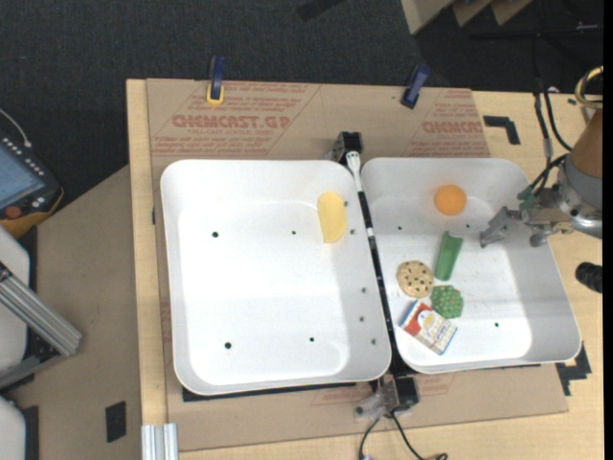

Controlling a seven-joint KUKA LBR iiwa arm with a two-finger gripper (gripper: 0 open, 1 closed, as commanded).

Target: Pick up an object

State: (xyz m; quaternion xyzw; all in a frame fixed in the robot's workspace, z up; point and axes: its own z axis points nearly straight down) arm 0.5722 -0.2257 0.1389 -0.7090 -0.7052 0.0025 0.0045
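In the right bin (536, 286) lie five small things — an orange ball (450, 199) toward the far side, a green stick (448, 256) tilted just near of it, a cookie (415, 277) to the stick's left, a green broccoli-like lump (446, 301) just near of the stick, and a red-and-white packet (428, 328) touching that lump on its near left. The gripper (514, 226) hovers over the bin's right part, well apart from the ball and right of the stick — its fingers spread wide with nothing between them. The left bin (192, 257) holds a yellow banana-like piece (331, 217) close to its right wall. Both bins rest on a cardboard sheet (249, 113) on the counter (96, 257).
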